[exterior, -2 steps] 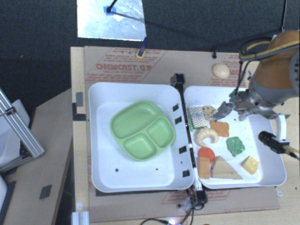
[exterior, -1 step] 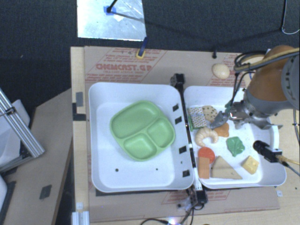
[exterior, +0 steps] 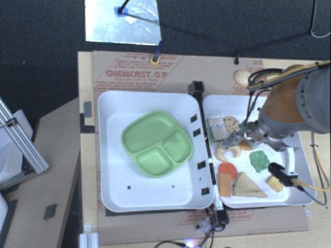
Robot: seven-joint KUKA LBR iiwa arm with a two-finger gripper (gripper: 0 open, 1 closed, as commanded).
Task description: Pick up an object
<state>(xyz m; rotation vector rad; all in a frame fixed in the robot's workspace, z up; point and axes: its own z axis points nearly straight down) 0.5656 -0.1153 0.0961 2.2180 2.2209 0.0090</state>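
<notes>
My gripper [exterior: 239, 138] reaches in from the right and hangs low over the upper middle of the right bin [exterior: 296, 199]. Just below its tip lies a beige curved piece [exterior: 227, 152], with a small orange bit beside it. To its left sits a speckled green and cream block [exterior: 222, 127]. Further toys lie in this bin: a green lump [exterior: 259, 160], a red round piece [exterior: 227, 168], an orange block [exterior: 225, 184], a tan wedge [exterior: 250, 186] and a pale yellow block [exterior: 275, 184].
The left bin [exterior: 116, 190] holds a light green divided plate [exterior: 156, 143]. A black divider with clips [exterior: 203, 138] runs between the bins. A beige oval object [exterior: 241, 77] lies on the cardboard behind the right bin. The arm covers the right bin's far right part.
</notes>
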